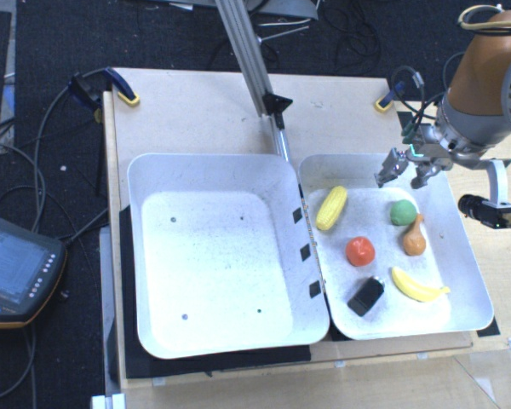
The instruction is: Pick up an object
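Six small objects lie in the right bin (468, 301), any of which would serve the task: a yellow corn cob (330, 208) near the bin's left wall, a green round piece (402, 212) toward the far right, an orange pear-shaped piece (415, 239) touching or just beside it, a red tomato-like ball (360, 250) in the middle, a banana (418, 285) near the front, and a black block (366, 296) just left of the banana. They look like hollow plastic toy food, so I judge them light, stiff and fairly slick; the round ones would likely roll or squirt out of a pinch unless taken across the middle. The corn cob seems the easiest take, being long and ribbed, with free room on both flanks, gripped across its short width. The black block offers flat sides but lies close to the bin's left wall. The gripper (406, 169) hangs above the far edge of the right bin, nearest the green piece, with its jaws parted and nothing between them, though at this size the gap is hard to judge precisely. The left bin (153, 228) shows only a bare, speckled floor. Both bins sit side by side on the pale surface (196, 109), with a handheld control pendant (17, 267) on the floor to the left.
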You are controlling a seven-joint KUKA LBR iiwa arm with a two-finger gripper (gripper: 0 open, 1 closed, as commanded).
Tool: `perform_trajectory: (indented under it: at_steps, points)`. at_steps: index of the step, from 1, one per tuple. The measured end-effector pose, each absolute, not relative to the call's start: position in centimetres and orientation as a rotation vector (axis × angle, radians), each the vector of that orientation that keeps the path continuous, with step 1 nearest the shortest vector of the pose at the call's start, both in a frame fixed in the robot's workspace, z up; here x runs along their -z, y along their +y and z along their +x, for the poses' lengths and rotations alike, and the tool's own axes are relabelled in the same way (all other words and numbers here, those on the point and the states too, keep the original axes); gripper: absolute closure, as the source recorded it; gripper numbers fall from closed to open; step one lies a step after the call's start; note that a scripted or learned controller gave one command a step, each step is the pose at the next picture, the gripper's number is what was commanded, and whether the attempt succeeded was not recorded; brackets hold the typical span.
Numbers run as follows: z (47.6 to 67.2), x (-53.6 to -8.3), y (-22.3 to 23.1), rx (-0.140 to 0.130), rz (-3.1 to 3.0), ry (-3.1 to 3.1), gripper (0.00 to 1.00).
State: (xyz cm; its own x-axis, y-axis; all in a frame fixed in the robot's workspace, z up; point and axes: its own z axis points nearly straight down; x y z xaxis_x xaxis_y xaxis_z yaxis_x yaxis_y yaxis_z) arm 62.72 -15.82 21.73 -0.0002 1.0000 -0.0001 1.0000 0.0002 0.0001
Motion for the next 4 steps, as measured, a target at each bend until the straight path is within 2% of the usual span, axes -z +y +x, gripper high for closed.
perform_trajectory:
  at_steps: [1,3,4]
  points:
    - [62.7,-21.7,-15.8,0.0,2.221,2.222,0.0]
    - [63.1,-12.0,-14.5,0.004,2.223,2.225,0.0]
    - [63.0,-9.4,-14.5,0.002,2.222,2.223,0.0]
